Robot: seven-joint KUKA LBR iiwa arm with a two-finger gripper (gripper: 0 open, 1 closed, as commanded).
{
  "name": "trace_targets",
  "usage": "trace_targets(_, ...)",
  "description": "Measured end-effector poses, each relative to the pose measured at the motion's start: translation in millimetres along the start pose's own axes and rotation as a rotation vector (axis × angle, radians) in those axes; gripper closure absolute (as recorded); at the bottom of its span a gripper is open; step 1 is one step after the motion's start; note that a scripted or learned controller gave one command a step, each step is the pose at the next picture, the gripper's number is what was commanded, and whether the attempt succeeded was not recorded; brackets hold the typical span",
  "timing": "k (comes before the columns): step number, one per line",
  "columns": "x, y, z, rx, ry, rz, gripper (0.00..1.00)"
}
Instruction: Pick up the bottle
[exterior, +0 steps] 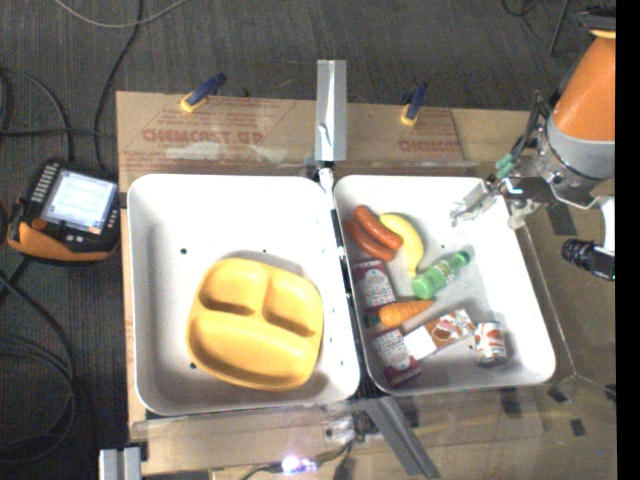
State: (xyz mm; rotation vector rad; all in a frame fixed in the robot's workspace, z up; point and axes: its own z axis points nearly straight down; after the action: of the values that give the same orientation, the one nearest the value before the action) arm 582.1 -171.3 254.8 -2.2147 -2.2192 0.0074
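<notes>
Dark carpet with loose cables surrounds a cardboard-topped bench carrying two white bins; a teach pendant lies on the floor off the far left. The left bin holds one yellow divided tray, sitting slightly askew. The right bin holds the clutter. The bottle lies on its side near the middle of that bin: green translucent body, paler cap end pointing up and right, base end down and left, close beside a banana and just above a carrot. A sausage lies left of the banana. Two dark-labelled bottles lie along the bin's left wall, a flat red-and-white box sits below the carrot, and a small can rests toward the lower right corner. My gripper hangs over the upper right part of the right bin, well apart from the bottle, nothing between my fingers. Whether the fingers are spread or closed I cannot tell at this angle. Two clamps pin the cardboard's far edge.
</notes>
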Motion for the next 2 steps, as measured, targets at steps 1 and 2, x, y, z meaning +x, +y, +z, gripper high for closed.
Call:
trace_targets(1, 0, -24, 106, 0.001, 0.001, -0.029, 0.00)
trace_targets(2, -26, -65, 22, 0.000, -0.001, 0.112, 0.00)
